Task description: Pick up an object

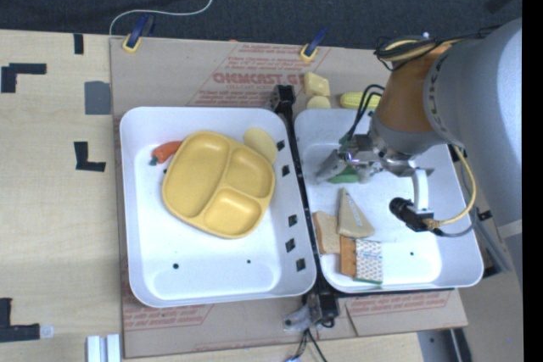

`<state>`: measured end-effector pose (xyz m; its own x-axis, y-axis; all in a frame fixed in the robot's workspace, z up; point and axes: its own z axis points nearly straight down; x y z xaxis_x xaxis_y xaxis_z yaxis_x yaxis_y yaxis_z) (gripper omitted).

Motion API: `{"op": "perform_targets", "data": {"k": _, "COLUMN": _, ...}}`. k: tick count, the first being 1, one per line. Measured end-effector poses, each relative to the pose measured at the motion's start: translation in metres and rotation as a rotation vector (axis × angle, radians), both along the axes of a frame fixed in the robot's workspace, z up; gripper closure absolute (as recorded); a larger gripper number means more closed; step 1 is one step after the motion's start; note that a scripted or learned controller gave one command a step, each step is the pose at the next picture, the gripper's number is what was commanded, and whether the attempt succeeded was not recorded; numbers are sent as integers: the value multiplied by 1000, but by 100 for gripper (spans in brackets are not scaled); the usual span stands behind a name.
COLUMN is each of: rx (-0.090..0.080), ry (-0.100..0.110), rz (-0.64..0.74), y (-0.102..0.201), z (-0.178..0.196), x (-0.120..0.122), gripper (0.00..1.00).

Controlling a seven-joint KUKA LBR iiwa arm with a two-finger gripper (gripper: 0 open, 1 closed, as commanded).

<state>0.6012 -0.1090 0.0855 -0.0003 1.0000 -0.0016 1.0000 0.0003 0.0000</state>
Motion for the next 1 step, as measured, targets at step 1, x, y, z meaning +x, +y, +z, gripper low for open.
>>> {"op": "perform_targets", "data": {"k": 1, "rx": -1, "ry": 7, "rz": 6, "y": 15, "z": -1, "x": 68, "gripper": 0}}
